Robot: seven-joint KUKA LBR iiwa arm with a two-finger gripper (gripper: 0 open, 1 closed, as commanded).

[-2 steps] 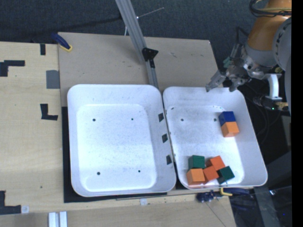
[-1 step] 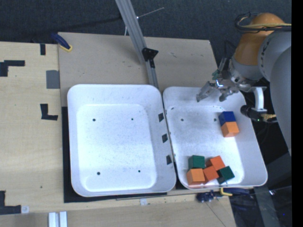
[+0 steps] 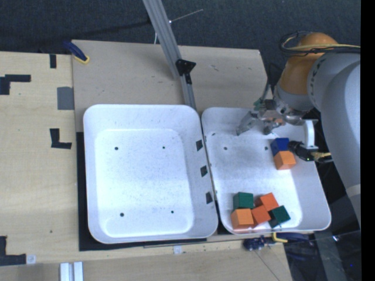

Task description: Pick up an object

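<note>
Right now you're hovering the gripper [image 3: 261,122], fingers spread and gripping nothing, over the right bin [image 3: 234,157], just beside the blue block [image 3: 280,146] and orange block [image 3: 285,160]: likely light, rigid, so pinch flat opposite faces.

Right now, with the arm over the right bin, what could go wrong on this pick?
1. The pincer sits near the right bin's far rim, apart from every block; closing here would likely grab nothing.
2. The blue block and orange block touch near the bin's right wall, so a grasp may nudge or catch both.
3. The cluster of green and orange blocks at the near rim is packed tight, leaving little finger room.
</note>
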